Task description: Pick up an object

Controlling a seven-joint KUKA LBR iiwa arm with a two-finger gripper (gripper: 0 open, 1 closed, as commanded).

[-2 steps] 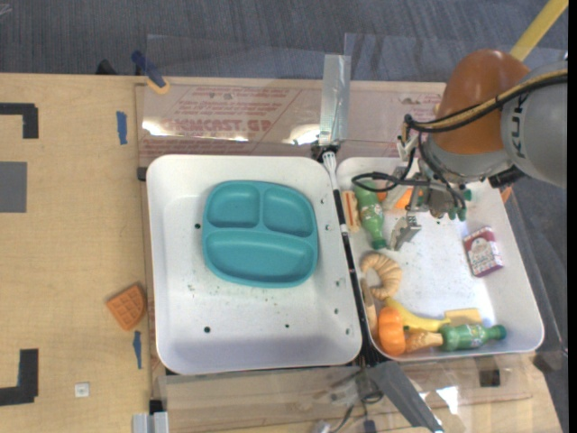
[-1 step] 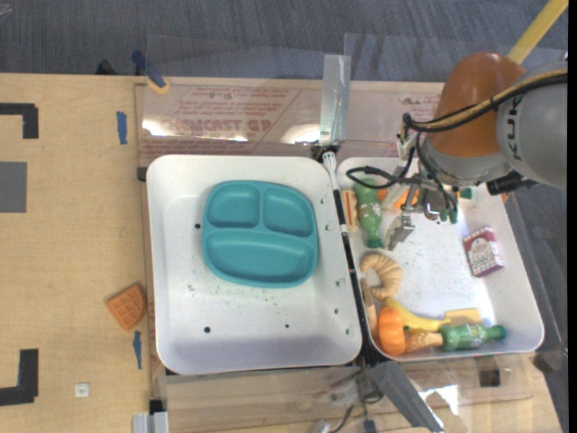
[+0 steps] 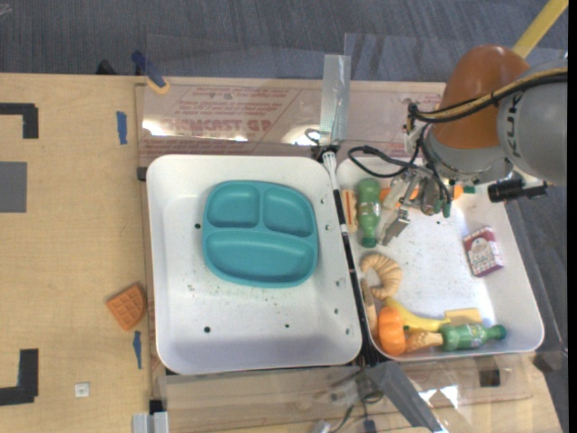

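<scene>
Gripper (image 3: 403,213) sits low over the upper left part of the right bin (image 3: 514,269), fingers spread apart with nothing between them — released, not grasping. Arm (image 3: 487,97) comes in from the upper right of the frame, orange band above the wrist, cables looping off it toward the bin divider. Just left of the fingertips, near the bin's left wall, stands a green bottle (image 3: 368,213) — near the gripper, contact not clear. Below that, centre-left of the same bin, a tan pretzel-shaped piece (image 3: 385,275). Lower left corner holds an orange fruit (image 3: 391,329) touching a banana (image 3: 424,317), with a second green bottle lying flat (image 3: 460,336) along the bottom wall and a small yellow block (image 3: 462,315) just above it. Red-and-white packet (image 3: 484,251) sits apart on the right side of that bin. Left bin (image 3: 180,314) carries a teal divided plate (image 3: 261,233), three compartments, roughly centred. Outside the bins, lower left of the frame, an orange waffle-like piece (image 3: 126,306) lies on the wooden bench (image 3: 63,242).
</scene>
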